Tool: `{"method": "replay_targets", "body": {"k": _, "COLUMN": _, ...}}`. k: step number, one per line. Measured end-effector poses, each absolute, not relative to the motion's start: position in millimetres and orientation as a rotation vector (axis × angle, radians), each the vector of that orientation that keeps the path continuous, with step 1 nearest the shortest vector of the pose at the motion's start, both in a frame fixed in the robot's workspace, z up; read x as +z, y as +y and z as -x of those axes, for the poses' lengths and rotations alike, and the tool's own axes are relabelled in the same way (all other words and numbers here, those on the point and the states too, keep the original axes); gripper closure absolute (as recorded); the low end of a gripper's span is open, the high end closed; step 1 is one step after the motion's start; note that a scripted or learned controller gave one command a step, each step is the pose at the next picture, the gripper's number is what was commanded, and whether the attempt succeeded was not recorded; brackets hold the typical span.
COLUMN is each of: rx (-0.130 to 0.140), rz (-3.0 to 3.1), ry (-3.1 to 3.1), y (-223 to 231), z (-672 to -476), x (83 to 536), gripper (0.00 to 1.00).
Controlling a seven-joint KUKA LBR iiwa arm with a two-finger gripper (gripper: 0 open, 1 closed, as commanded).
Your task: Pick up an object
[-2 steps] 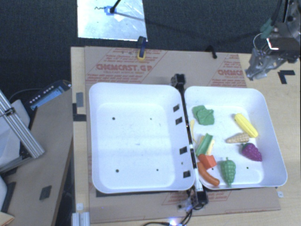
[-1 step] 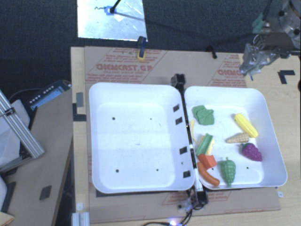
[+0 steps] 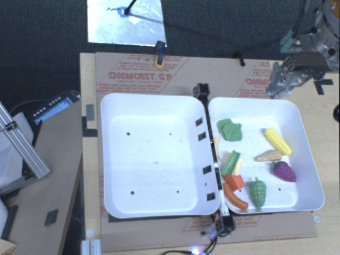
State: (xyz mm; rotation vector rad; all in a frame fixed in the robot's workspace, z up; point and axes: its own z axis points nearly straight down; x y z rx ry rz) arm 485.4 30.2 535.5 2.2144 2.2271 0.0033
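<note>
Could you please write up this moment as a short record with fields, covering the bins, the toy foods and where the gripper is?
left bin: white, shallow, no items seen in it
right bin: white, holds all the toy foods
items: green leafy piece, yellow corn, tan cone, purple grapes, green pepper, orange sausage, red block, green stick
gripper: above the right bin's far edge, holding nothing visible
task status: no object picked up yet
</note>
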Motion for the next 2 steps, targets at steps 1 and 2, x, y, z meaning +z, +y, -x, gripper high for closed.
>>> {"method": "replay_targets", "body": {"k": 1, "rx": 0.003, "rz": -2.214, "ry": 2.225, "y": 36.8, "z": -492.4, "x": 535.2, "gripper": 1.0}}
{"method": "replay_targets", "body": {"k": 2, "rx": 0.003, "rz": -2.214, "ry": 2.225, "y": 48.6, "z": -504.3, "x": 535.1, "gripper": 1.0}}
